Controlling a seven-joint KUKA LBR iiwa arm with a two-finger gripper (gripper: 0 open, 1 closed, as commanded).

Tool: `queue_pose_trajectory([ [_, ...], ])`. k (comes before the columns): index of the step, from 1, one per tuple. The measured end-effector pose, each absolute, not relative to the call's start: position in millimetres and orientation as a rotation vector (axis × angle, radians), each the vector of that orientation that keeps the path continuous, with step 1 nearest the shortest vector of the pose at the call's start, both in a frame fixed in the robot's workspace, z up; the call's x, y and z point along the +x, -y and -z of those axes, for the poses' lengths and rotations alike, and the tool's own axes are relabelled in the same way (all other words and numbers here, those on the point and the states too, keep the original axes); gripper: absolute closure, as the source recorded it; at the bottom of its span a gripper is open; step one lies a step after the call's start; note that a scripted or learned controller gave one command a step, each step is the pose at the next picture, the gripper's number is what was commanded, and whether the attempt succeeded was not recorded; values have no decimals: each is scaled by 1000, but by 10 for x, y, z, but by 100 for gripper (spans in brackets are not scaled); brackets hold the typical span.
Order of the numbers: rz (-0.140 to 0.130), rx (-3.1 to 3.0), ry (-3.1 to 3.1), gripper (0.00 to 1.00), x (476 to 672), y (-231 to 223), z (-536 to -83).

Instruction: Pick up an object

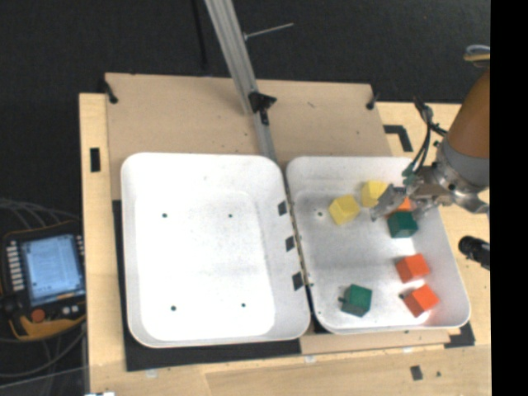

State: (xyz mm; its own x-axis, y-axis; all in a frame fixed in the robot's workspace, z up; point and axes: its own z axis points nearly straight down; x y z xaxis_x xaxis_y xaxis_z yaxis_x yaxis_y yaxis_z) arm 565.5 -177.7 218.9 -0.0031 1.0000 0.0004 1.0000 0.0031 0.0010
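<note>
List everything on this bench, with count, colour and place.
yellow blocks: 2, yellow, upper part of right bin, side by side
green blocks: 2, dark green, right bin; one near the front, the other just below the claw
orange blocks: 2, orange, right bin's lower right
bins: 2, white, side by side; the right one holds all the blocks
handheld screen: 1, black, far left beside the bench
claw: 1, grey, over right bin's upper right
</note>
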Motion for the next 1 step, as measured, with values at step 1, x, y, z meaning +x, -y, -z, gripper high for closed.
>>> queue_pose_trajectory([
  [1, -2, 2219, -2223, 0, 5655, 1777, -2189],
])
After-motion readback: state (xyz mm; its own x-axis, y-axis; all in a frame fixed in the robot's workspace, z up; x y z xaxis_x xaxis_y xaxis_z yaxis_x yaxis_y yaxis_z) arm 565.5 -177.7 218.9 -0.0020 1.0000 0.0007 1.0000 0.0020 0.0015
